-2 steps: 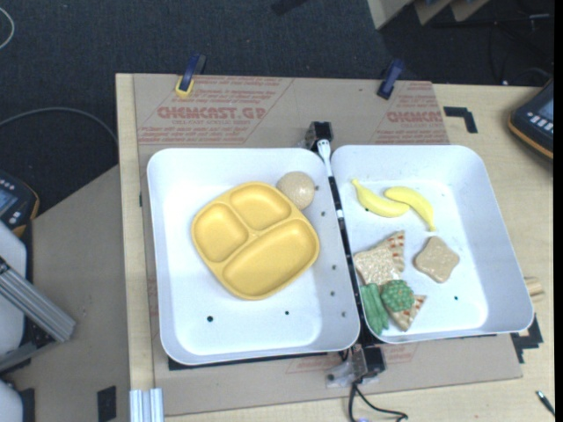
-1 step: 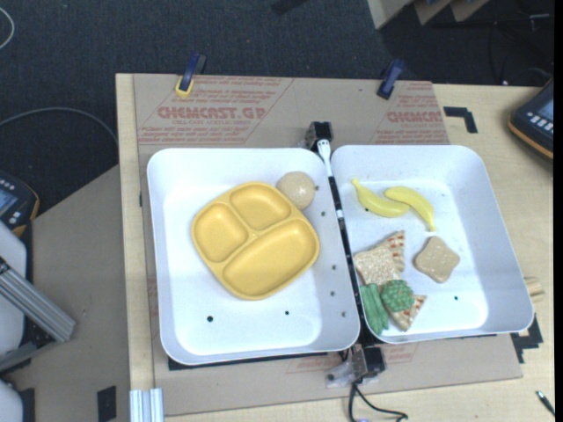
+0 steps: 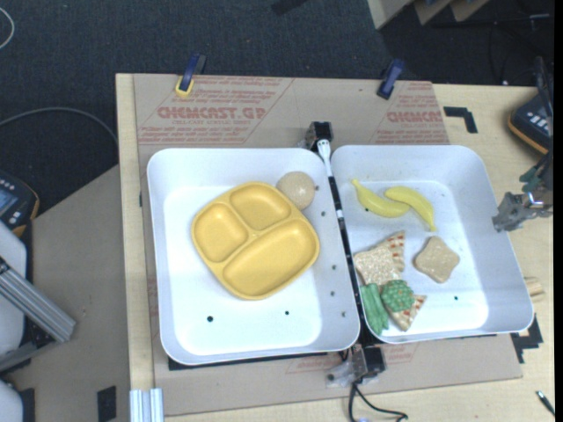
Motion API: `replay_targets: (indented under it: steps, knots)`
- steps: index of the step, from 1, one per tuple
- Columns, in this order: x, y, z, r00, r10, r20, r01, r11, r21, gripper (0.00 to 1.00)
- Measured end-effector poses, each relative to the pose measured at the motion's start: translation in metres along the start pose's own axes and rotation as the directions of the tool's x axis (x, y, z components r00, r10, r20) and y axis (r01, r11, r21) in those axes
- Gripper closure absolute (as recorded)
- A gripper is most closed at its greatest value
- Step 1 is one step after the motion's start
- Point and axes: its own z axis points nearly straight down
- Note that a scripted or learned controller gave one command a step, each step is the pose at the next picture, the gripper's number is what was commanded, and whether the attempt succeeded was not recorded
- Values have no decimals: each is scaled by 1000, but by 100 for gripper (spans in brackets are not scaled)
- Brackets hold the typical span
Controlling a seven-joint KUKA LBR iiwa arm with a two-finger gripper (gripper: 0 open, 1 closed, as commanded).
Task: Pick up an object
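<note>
While the green toy vegetables [image 3: 387,301] lie at the near edge of the right bin [image 3: 466,167], crackers [image 3: 381,258] and a tan biscuit [image 3: 436,259] sit just beyond, with yellow bananas [image 3: 396,200] farther back. At the right rim hovers the pincer [image 3: 515,209], its state impossible to tell. Left, a yellow divided plate [image 3: 255,238] touches a beige ball [image 3: 296,188].

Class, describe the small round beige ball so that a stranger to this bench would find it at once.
Start at the left white bin, which holds a yellow divided plate. At the plate's upper right edge, touching it, sits the beige ball. It is the single round, plain item there; the other small food pieces lie in the right bin.
</note>
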Motion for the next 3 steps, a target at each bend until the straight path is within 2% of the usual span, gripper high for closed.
replay_targets:
  steps: [1, 2, 3]
  knots:
    - [-9, 46, 51, 1000, -1, 5, 1, 1000, -11, 100]
    - [53, 30, 111, 1000, -3, 1, 3, 1000, -6, 100]
    - [-13, 76, 148, 1000, 4, 11, -3, 1000, -18, 100]
